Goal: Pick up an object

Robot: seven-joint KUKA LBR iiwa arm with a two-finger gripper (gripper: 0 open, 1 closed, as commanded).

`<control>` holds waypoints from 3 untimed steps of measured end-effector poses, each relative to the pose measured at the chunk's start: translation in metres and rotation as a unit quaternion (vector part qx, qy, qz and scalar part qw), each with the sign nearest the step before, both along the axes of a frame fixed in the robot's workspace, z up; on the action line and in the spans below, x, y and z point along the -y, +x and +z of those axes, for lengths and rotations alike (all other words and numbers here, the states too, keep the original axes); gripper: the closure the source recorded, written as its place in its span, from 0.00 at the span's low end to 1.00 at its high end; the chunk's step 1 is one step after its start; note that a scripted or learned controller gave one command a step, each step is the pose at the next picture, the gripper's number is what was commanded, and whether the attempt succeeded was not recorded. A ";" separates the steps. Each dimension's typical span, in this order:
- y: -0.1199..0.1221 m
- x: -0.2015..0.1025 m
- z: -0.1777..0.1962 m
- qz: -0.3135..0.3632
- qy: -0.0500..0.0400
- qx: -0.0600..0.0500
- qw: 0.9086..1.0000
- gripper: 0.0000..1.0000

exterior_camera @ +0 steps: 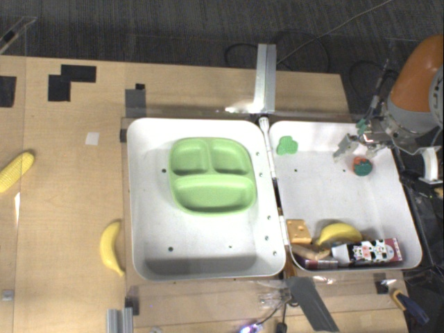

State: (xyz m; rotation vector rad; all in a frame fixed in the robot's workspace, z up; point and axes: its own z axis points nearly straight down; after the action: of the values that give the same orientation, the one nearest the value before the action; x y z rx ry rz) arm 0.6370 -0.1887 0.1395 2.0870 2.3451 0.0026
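Note:
My gripper (357, 146) hangs over the far right part of the right bin (333, 207), its fingers spread apart with nothing between them. Just below the fingertips lies a small red and green ball-like toy (361, 166). A green leaf-shaped piece (286, 145) rests near that bin's far left corner. Along the near edge lie a yellow banana (338, 234), a tan cracker-like block (298, 231) and a dark printed packet (368, 252).
The left bin (149, 255) holds a green divided plate (211, 173). On the wooden bench to the left lie a banana (111, 247) and a corn cob (15, 172). A metal post (266, 78) stands behind the bins.

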 end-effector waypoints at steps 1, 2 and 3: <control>0.011 0.016 -0.052 0.005 -0.001 0.002 1.000 0.00; 0.000 -0.002 -0.052 -0.004 -0.001 0.003 1.000 0.00; 0.003 -0.004 -0.040 -0.001 0.000 0.005 1.000 1.00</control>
State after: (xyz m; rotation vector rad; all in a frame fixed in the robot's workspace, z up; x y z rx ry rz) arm 0.6395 -0.1843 0.0996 2.0843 2.3378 0.0121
